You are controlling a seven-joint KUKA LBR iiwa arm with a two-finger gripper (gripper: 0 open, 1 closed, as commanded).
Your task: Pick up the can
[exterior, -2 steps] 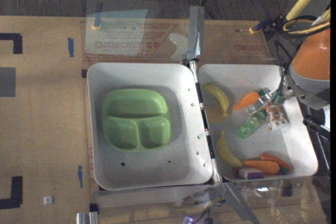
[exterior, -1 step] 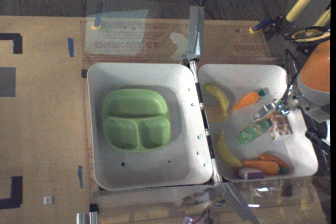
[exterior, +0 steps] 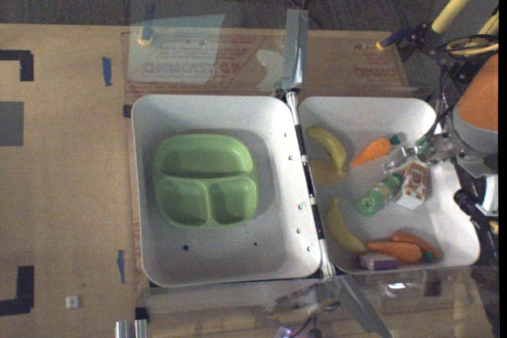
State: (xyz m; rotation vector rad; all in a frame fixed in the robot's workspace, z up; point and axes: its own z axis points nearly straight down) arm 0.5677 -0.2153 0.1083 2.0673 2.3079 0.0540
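The can (exterior: 414, 183), small and pale with a brown label, lies in the right bin (exterior: 364, 113) near its right wall. My gripper (exterior: 410, 160) hangs right over the can's upper end, reaching in from the right below the arm's orange band (exterior: 485, 100). The gripper's metal parts overlap the can's top, and I cannot make out whether it touches the can. A green bottle (exterior: 377, 197) lies just left of the can.
The right bin also holds two bananas (exterior: 327, 146) (exterior: 342, 227), a carrot (exterior: 371, 152) left of the gripper, two more carrots (exterior: 404, 248) and a purple box (exterior: 379, 261) at the front. In the left bin (exterior: 158, 249) sits a green divided plate (exterior: 206, 180).
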